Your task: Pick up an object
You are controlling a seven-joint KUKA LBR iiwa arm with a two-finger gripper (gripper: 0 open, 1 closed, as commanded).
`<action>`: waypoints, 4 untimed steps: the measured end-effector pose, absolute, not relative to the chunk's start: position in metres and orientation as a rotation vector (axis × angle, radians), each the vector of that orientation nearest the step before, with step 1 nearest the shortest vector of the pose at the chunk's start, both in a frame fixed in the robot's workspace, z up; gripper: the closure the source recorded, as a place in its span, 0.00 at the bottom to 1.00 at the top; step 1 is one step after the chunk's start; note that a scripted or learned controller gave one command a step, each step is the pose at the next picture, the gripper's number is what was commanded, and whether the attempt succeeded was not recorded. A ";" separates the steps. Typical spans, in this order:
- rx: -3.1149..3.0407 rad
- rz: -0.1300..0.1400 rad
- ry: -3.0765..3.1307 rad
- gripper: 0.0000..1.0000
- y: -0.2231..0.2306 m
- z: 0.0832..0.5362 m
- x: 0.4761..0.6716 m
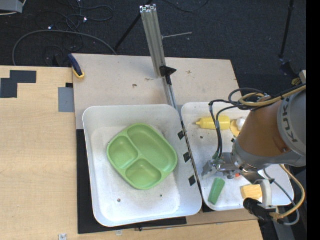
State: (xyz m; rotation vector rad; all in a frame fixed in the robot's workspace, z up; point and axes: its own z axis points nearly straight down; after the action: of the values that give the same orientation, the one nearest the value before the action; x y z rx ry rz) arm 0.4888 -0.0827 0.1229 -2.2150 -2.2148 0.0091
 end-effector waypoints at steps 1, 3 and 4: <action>-2.220 -0.004 -2.217 0.00 -0.084 0.096 0.491; -2.222 -0.001 -2.222 1.00 -0.082 0.157 0.487; -2.223 -0.003 -2.224 1.00 -0.091 0.216 0.489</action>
State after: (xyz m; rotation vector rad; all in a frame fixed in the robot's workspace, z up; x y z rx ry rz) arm 0.4890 -0.0908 0.2164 -2.2231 -2.2236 -0.0027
